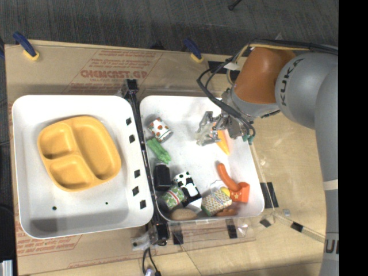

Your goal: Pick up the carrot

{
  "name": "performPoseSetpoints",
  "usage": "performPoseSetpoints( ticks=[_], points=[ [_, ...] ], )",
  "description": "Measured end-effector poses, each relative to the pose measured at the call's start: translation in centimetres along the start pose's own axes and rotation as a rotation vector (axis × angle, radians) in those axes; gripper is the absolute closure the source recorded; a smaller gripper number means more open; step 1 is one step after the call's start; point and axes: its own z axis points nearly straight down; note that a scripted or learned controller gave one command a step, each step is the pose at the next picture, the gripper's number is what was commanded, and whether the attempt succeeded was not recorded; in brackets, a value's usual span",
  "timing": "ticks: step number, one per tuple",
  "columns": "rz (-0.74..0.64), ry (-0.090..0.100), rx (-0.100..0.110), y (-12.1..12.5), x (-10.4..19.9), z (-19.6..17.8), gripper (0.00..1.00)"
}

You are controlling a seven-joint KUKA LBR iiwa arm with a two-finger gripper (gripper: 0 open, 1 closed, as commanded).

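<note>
In the right bin (172, 105), the jaws (208, 128) hang low over the white floor near the far right wall. The carrot (223, 143), a small orange wedge, lies just beside the jaws on the side toward the arm, seemingly on the bin floor. Judgement: the pick is not yet achieved; closing on the carrot and lifting remain. Jaw opening cannot be determined from this angle; nothing is visibly gripped. An orange toy (233, 187) lies well nearer the camera.
</note>
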Motion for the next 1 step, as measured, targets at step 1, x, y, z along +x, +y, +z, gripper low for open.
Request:
performPoseSetpoints(
  ticks=[1],
  points=[
    [-0.001, 0.001, 0.0, 0.02, 0.01, 0.03, 0.0]
  ],
)
